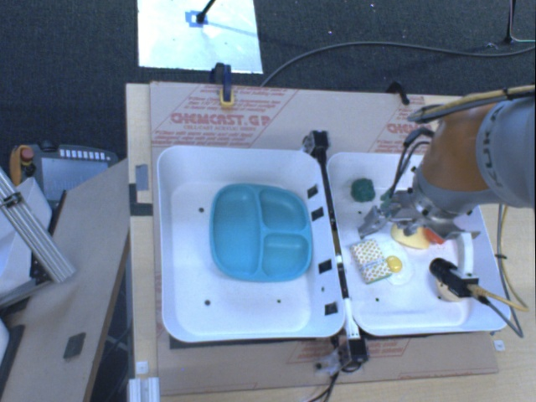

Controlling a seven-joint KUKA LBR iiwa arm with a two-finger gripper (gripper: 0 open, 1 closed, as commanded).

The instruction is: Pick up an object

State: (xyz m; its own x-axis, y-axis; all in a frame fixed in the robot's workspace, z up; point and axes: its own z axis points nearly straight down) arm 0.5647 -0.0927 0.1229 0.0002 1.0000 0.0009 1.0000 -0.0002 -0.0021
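Grey arm's gripper (400,222) low in right bin (419,316), grip state unclear, beside green object (362,190), blue tray (260,231) in left bin (188,308)

The bench (138,325) carries a brown board printed with red lettering (251,115). On the board two shallow white bins sit side by side, touching: the left bin (180,249) and the right bin (419,312).
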